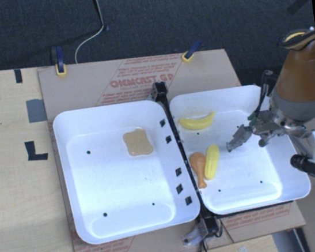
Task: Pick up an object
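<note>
The right bin [271, 191] holds a yellow banana [196, 122] near its back left, and a yellow corn cob [211, 161] lying against an orange carrot [198, 169] by the left wall. A tan slice of bread [137, 142] lies in the left bin [100, 218]. My gripper [236, 140] hangs over the middle of the right bin, to the right of the corn cob and apart from it, pointing left. Nothing shows between its fingers.
Both bins rest on a cardboard sheet [139, 75] held by clamps at the back. A black divider strip [175, 149] runs between the bins. The arm's orange band [301, 70] and wrist hang over the right bin's right side.
</note>
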`<state>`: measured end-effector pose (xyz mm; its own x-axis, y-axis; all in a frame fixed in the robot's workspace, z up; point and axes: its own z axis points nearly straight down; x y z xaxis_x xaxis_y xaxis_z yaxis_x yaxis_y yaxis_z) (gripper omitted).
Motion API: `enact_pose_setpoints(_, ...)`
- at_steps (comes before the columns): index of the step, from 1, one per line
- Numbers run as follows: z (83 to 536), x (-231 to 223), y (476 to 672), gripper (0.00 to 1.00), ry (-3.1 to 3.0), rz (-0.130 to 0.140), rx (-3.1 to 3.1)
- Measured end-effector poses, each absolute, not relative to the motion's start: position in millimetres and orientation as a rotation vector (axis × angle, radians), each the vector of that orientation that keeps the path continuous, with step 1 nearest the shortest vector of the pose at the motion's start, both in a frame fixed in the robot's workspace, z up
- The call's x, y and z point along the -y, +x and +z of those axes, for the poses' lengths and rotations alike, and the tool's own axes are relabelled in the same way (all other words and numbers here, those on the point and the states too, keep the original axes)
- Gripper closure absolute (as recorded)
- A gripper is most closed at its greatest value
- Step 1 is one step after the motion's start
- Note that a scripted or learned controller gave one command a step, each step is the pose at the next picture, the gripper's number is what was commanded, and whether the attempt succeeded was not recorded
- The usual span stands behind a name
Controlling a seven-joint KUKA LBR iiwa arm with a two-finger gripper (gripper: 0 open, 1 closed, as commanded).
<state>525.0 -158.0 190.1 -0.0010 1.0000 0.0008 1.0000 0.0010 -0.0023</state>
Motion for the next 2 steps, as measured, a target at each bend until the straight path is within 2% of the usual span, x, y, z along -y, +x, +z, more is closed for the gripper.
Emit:
enact_pose_setpoints(1, 136.1, 94.6, 584.0, 0.00, -2.208, 0.001, 2.227)
enact_pose_setpoints(2, 246.9, 82.0, 643.8, 0.00, -2.223, -0.013, 2.235)
